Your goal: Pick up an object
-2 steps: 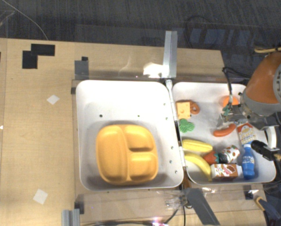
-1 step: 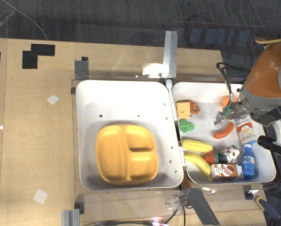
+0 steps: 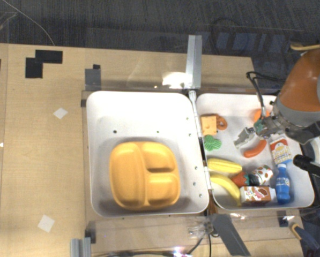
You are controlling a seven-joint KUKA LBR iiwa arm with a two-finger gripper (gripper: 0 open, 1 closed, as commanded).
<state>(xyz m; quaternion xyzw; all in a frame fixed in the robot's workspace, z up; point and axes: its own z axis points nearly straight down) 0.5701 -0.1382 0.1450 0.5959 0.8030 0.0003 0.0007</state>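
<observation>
My gripper (image 3: 243, 137) hangs over the middle of the right bin (image 3: 232, 103), pointing left. It is open, with nothing between its fingers. Just below and to its right lies a red sausage (image 3: 254, 149). An orange carrot (image 3: 258, 114) lies behind the wrist. Left of the gripper sit a yellow cheese block (image 3: 208, 125), a small pretzel (image 3: 222, 123) and a green leafy piece (image 3: 212, 142). Two bananas (image 3: 224, 167) (image 3: 226, 186) lie along the bin's left front.
At the front right of the right bin lie a blue bottle (image 3: 282, 183), a white carton (image 3: 281, 152), a red-labelled box (image 3: 255, 195) and a small round toy (image 3: 262, 174). The left bin (image 3: 138, 103) holds a yellow divided tray (image 3: 144, 174).
</observation>
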